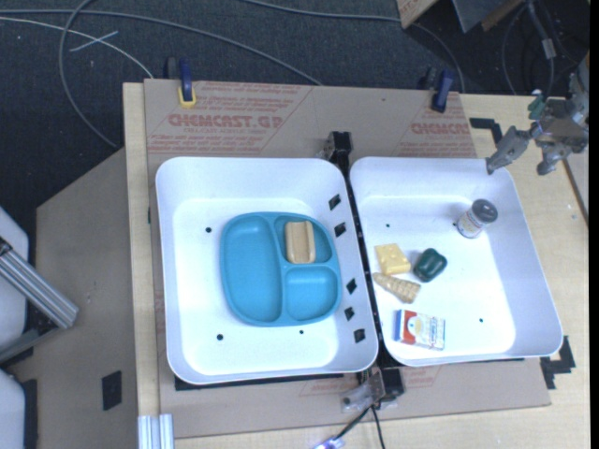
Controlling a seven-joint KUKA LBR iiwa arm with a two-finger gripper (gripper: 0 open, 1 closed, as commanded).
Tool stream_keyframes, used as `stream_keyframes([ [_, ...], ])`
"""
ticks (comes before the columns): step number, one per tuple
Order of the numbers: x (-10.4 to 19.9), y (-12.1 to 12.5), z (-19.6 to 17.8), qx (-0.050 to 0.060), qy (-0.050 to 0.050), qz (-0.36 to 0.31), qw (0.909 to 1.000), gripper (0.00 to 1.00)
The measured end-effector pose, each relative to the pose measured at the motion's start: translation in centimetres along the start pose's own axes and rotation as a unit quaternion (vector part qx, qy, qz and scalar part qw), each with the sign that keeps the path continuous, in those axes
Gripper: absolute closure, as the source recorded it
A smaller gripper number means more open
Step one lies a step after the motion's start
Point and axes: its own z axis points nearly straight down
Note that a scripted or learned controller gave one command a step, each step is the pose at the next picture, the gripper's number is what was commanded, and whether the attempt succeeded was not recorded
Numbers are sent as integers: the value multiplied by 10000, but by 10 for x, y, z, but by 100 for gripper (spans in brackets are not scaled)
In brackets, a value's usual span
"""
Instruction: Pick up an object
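Nothing is picked yet: the metal fingers [524,154] look spread and bare, perhaps, above the right white bin's [533,251] far corner; the small silver-capped jar [476,218] lies just below-left of them

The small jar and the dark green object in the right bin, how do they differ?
The small jar is pale with a grey lid; the dark green object is one solid colour. The jar sits toward the bin's far right, alone; the green object lies nearer the middle, beside the yellow block. Both rest in the right bin.
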Motion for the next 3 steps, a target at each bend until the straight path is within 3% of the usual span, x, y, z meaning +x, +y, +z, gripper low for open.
stream_keyframes([
  [1,1,2,-8,-66,-18,-18,10000,0],
  [3,7,13,90,-43,-9,-24,10000,0],
])
